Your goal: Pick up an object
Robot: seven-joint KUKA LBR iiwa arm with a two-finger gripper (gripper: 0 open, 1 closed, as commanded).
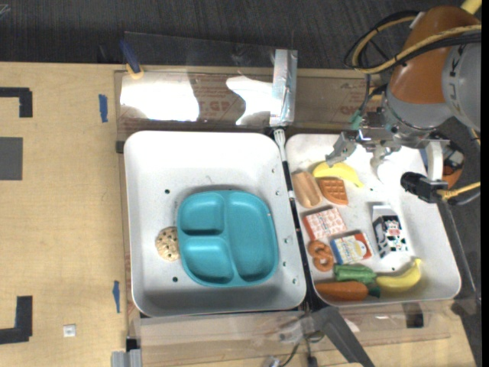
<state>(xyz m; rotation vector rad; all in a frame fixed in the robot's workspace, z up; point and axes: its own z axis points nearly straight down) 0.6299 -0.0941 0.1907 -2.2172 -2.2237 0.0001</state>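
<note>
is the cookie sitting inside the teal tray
No, the cookie lies on the white floor of the left bin, just beside the outer left edge of the teal divided tray.

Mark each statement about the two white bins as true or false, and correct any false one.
1. The teal tray lies in the left bin. True.
2. The cookie sits in the right bin. False: it lies in the left bin, beside the tray.
3. The gripper is above the right bin. True.
4. The carrot lies at the right bin's far edge. False: it lies at the near edge, beside a banana.
</note>
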